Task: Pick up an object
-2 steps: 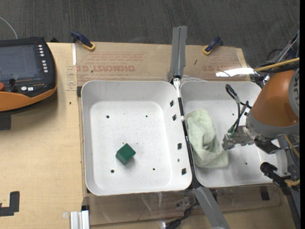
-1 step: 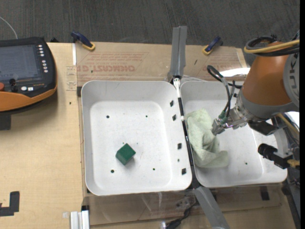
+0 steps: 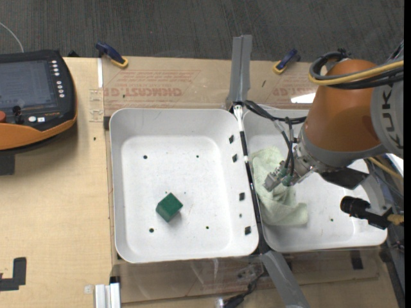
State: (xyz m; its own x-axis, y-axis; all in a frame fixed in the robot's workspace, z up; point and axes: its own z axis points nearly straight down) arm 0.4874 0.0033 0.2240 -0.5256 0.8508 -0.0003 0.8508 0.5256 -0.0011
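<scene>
Pendant (image 3: 29, 98) at left; perhaps two clamps (image 3: 112, 54).

Open floor is offered all round the green block (image 3: 169, 206) in the left bin (image 3: 128, 127), whose walls are well apart from it. The right bin (image 3: 334, 233) is crowded: its left part is covered by a pale cloth (image 3: 282, 207), above which the gripper (image 3: 277, 179) and the arm's orange band (image 3: 340, 104) are hung. Passage between the bins is barred by the grey divider (image 3: 247, 172).

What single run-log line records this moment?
arm: over right bin | gripper: down at pale cloth | green block: left bin, untouched
</scene>
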